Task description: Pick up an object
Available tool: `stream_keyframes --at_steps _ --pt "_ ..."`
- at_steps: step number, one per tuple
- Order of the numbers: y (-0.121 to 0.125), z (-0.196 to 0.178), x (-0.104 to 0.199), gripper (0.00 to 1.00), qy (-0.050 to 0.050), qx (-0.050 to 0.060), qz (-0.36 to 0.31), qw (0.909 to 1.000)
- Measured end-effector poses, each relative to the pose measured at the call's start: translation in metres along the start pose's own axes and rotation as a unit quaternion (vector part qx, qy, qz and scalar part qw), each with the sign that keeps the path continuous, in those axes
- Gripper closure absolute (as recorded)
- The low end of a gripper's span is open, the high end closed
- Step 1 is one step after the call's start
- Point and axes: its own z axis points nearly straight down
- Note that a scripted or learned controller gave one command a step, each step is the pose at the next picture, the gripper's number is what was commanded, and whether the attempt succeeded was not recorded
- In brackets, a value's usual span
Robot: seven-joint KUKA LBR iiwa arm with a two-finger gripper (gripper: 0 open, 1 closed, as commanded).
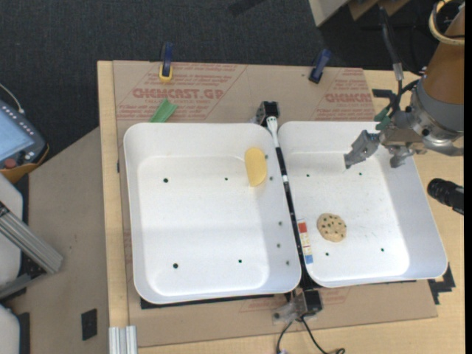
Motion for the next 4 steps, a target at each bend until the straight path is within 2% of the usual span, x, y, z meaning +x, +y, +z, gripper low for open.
stream_keyframes --at_steps 1,2,3,4 --pt "-0.073 0.120 -0.018 0.00 0.002 0.009 0.003 1.0000" --pt "0.065 -0.049 -0.089 0.00 -0.006 -0.014 0.000 0.9999" --pt "0.059 -0.049 -0.086 1.00 -0.002 -0.003 0.000 1.0000" --pt "0.090 0.006 -0.043 1.00 0.001 0.002 -0.002 1.0000"
